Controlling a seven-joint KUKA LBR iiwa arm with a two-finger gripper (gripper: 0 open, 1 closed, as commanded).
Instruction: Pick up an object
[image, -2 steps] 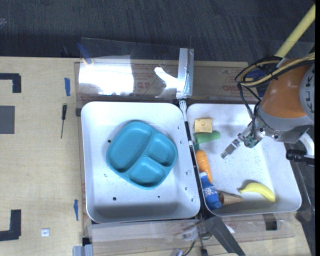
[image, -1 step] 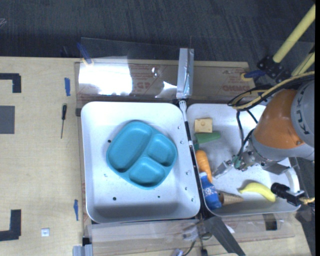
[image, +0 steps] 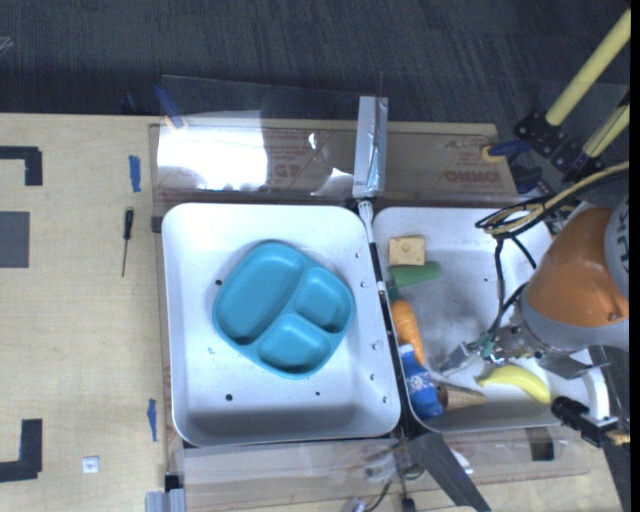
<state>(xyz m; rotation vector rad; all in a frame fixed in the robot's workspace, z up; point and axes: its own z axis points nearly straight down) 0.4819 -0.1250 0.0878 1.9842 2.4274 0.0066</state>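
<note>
Lowest in the frame, along the bottom edge of the right bin (image: 455, 225), a yellow banana (image: 517, 381) is seen lying curved, with a blue bottle (image: 420, 386) to its left against the wall between the bins. Above the bottle an orange carrot (image: 405, 322) is laid lengthwise, then a green vegetable (image: 415, 273) and a tan block (image: 407, 249) toward the upper left corner of that bin. The banana is bright yellow, smooth and bent, with its left end just under the hand (image: 470, 357).

The arm (image: 578, 285) is brought in from the right of the frame, its orange band bulking over the bin's right side, with black cables looped above it. The hand is held low over the bin floor at lower centre, pointing left, just beside the banana and near the bottle. Whether its fingers are spread or closed cannot be told, and nothing is seen held between them.

In the left bin (image: 190, 300) a blue divided plate (image: 284, 306) is set at the middle. Both bins are carried on a pale wooden tabletop (image: 70, 330).
</note>
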